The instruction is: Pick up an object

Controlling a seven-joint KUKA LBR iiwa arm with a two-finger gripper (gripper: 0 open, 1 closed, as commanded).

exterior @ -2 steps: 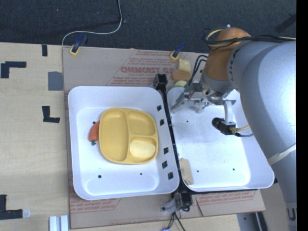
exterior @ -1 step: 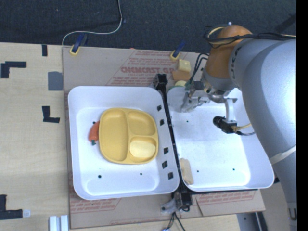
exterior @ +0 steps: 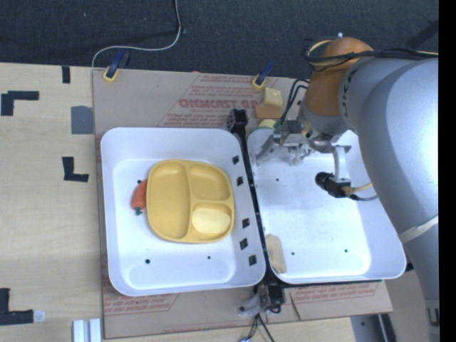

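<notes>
My gripper hangs low over the far left corner of the right bin, under the orange-banded wrist. Nothing shows between its tips from this angle. A small pale green round piece lies just beyond it at the bin's far rim. A tan block and a yellow block sit close behind that piece. A beige flat piece lies in the right bin's near left corner.
The left bin holds a yellow divided plate with a pale yellow lump in its near right compartment. An orange carrot-like piece lies against the plate's left edge. The grey arm covers the right bin's right side.
</notes>
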